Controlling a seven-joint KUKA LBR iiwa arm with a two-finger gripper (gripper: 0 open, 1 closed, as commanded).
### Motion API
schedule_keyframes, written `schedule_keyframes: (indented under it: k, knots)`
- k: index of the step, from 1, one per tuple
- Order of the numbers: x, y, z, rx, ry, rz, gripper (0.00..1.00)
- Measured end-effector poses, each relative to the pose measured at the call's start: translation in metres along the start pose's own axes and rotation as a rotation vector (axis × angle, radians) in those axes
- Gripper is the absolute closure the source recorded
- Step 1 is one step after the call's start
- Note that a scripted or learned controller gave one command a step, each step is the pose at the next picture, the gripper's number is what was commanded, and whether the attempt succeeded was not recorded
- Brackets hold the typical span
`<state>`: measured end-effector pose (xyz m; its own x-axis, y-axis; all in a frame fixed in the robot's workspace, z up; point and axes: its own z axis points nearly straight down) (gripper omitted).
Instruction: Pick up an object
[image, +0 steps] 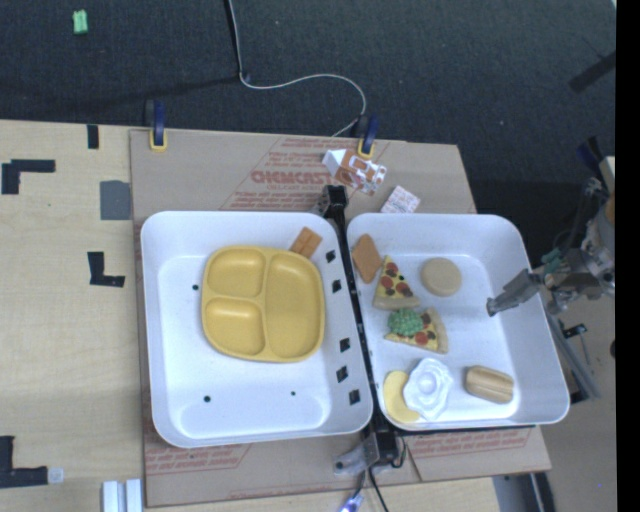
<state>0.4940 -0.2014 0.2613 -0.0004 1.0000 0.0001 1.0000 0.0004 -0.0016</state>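
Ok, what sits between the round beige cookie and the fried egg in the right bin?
In the camera view, the pizza slice with green topping lies between the round beige cookie and the fried egg, a bit left of the direct line.

The right bin holds most of the toy food: a brown oblong piece by its left wall near the far edge, a pizza slice with red dots just beside it, a round tan bun toward the far right, a pizza slice topped with green in the middle, a fried egg overlapping a yellow disc at the near left corner, and a bread roll lying flat at the near right. In the left bin, a yellow three-compartment plate lies flat in the middle, with a small orange block just beyond its far right edge
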Motion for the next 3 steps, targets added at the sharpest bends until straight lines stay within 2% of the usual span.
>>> schedule_keyframes:
  k: [1,2,3]
  knots:
    - [0.019,0.002,0.183,0.001,0.001,-0.001,0.00]
    - [0.055,0.089,0.176,-0.005,-0.002,-0.004,0.00]
    - [0.108,0.141,0.177,-0.003,-0.002,-0.002,0.00]
